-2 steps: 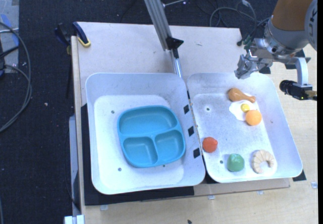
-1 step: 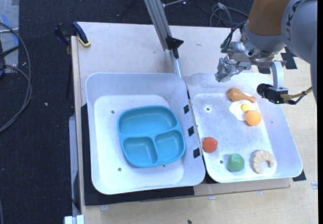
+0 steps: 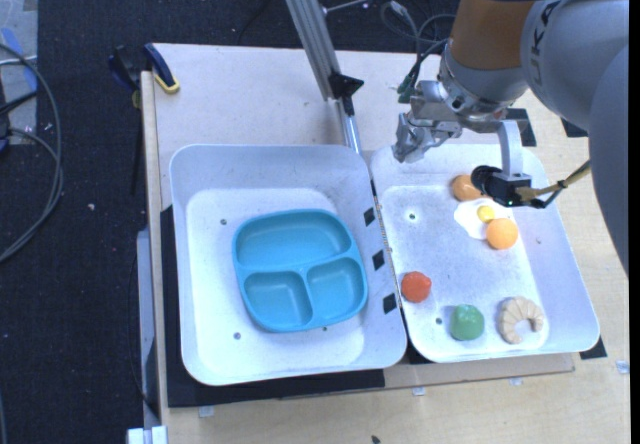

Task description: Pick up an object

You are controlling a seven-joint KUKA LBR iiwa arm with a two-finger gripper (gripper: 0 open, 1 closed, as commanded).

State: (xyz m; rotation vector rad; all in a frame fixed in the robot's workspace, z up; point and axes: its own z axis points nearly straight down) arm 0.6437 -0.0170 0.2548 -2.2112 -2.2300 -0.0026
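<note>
The pale desk (image 3: 250, 92) carries two shallow bins. The left bin (image 3: 190, 182) holds the blue divided plate (image 3: 298, 267), which serves here as the landmark. It looks like stiff, smooth plastic, wide and low, and I judge it a poor first pick, since only its thin rim offers a hold.

Everything else lies to the plate's right, in the right bin (image 3: 560, 262). Just past the plate's right edge, across the two bin walls, sits a small red round piece (image 3: 416, 286), well apart from its neighbours. It is probably a light, hard toy that would roll under a push, so it should be taken across its widest middle.

The tool (image 3: 410, 147) hangs up and to the right of the plate, over the back rim of the right bin. It carries nothing I can see, and whether it is spread or pressed together I cannot tell.

Further right, level with the plate's lower edge, is a green lump (image 3: 465, 322). Higher up lie a small orange piece (image 3: 463, 188) and a flat fried egg (image 3: 475, 220). The egg is likely thin and slippery and hard to get under.

An orange ball (image 3: 501, 233) touches the egg's right side, so closing on the ball could drag the egg along.

Farthest from the plate is a beige ridged pastry (image 3: 520, 319), just beside the green lump. Its ridges should give good grip, taken across the narrow width.
</note>
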